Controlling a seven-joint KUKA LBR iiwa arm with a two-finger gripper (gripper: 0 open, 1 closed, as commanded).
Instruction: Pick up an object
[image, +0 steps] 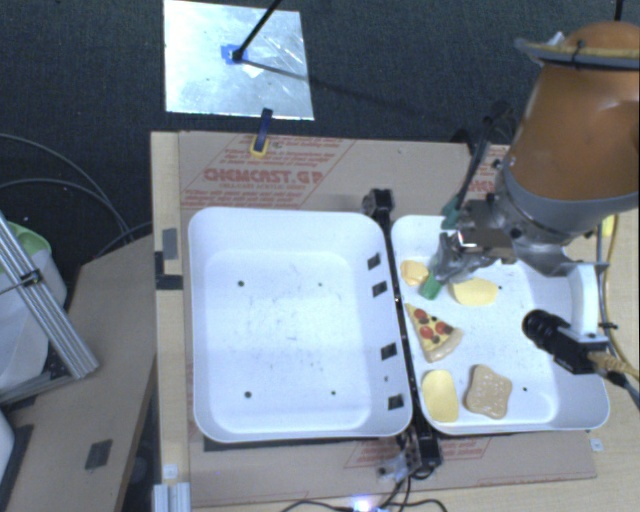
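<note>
The end effector (441, 274) hangs low over the upper left part of the right bin (578, 400), in the right half of the frame, with the grey arm (560, 215) and its orange band reaching in from the upper right. A small green piece (430, 289) lies right at its tip, touching it or nearly so. I cannot tell whether the end effector is open or closed, nor whether it grips that piece. Just left of the tip sits a small yellow piece (413, 271), and just to its right a pale yellow oval (475, 292). Below these, near the bin's left wall, lies a toy pizza slice (436, 334) with red dots. Along the lower edge of the bin a second yellow oval (440, 395) and a tan toast-shaped piece (488, 391) lie side by side, near each other. The left bin (215, 330) stands beside it on the worktop (290, 170), their walls meeting at mid-frame.
</note>
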